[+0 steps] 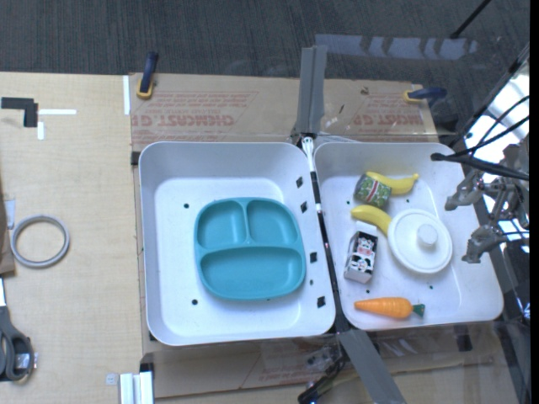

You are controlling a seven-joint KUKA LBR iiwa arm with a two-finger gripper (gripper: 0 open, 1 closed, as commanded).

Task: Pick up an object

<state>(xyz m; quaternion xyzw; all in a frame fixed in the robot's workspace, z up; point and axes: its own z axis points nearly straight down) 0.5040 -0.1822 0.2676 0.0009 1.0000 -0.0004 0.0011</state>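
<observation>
The right bin holds several items. A yellow banana lies at the back beside a green can, with a second yellow banana piece just in front of them. A white round lid sits in the middle and a small milk carton stands to its left. An orange carrot lies near the front wall. My gripper hovers over the bin's right side, right of the white lid. It is open, with nothing between its fingers.
The left bin holds a teal divided plate. A grey tape ring and scissors lie on the wooden bench at far left. Blue-and-yellow clamps hold cardboard behind the bins.
</observation>
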